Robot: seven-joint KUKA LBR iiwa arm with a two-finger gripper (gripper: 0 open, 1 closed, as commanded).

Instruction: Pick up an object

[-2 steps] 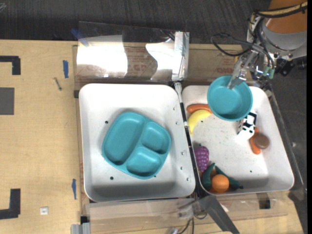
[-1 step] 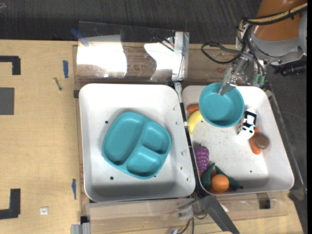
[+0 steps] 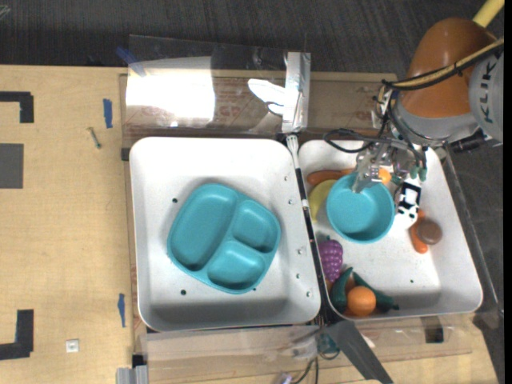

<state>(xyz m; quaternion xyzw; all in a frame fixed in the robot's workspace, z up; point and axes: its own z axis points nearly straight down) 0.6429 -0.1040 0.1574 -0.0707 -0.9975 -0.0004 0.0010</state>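
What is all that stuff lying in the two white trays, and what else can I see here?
Bins: 2, white, side by side on the bench; left bin, right bin.
Divided plate: 1, teal, middle of the left bin.
Bowl: 1, teal, upper middle of the right bin.
Yellow item: 1, partly hidden behind the bowl's left side.
Grapes: 1 bunch, purple, along the right bin's left wall.
Orange fruit: 1, orange, near the right bin's front edge, on dark green pieces.
Brown piece: 1, right of the bowl.
Bench: 1, light wood.
Arm: 1, grey with orange band, from the right.
End effector: 1, over the bowl's far rim.
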